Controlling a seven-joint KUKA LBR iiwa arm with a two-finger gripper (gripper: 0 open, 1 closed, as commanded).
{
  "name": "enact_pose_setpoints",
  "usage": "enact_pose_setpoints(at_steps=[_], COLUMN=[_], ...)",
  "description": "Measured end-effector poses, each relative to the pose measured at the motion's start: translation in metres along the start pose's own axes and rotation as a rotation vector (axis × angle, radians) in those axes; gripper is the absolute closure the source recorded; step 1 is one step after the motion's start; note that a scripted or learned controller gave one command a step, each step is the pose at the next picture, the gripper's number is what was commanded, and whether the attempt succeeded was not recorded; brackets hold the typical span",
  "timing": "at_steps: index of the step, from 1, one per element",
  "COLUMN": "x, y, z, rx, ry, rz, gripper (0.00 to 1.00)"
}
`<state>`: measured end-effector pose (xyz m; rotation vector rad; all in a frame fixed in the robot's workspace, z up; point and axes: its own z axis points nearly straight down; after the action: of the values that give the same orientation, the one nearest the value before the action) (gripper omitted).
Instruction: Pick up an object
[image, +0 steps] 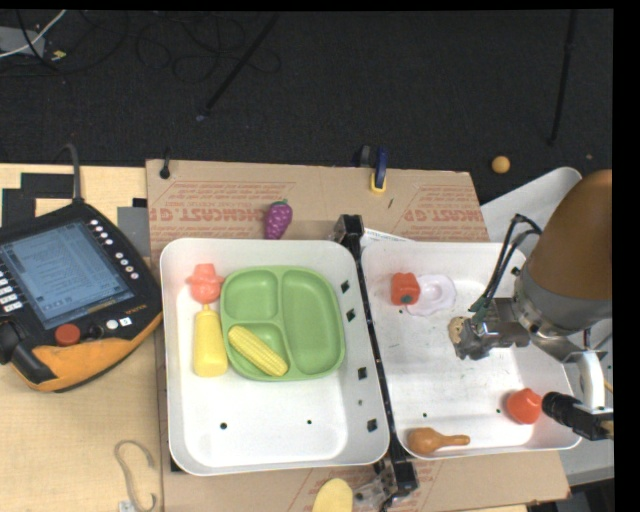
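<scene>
The arm reaches in low over the right bin (440, 425), its tool (468, 338) just above the floor; whether the tool is apart or together, I cannot tell. Near the tool, toward the bin's far wall, lies an orange-red toy (404, 289) beside a clear, hard-to-read lid (434, 294).

A dark carpeted floor (300, 80) fills the space behind the wooden bench (70, 440), with what look like thin cables (150, 40) trailing across it. On the bench, a cardboard sheet (310, 200) lies flat at the edge nearest that floor, and a teach pendant (70, 290) rests to the sheet's left.
</scene>
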<state>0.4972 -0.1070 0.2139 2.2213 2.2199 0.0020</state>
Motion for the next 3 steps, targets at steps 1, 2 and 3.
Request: enact_pose_setpoints(at_steps=[1,2,3], x=[-0.001,0.005,0.030], y=[0.000,0.055,0.105], z=[-0.014,-0.020,-0.023], rx=[0.002,0.000,0.000], ry=[0.000,0.000,0.001], rz=[0.000,-0.002,-0.003], gripper=[1.00,1.00,1.00])
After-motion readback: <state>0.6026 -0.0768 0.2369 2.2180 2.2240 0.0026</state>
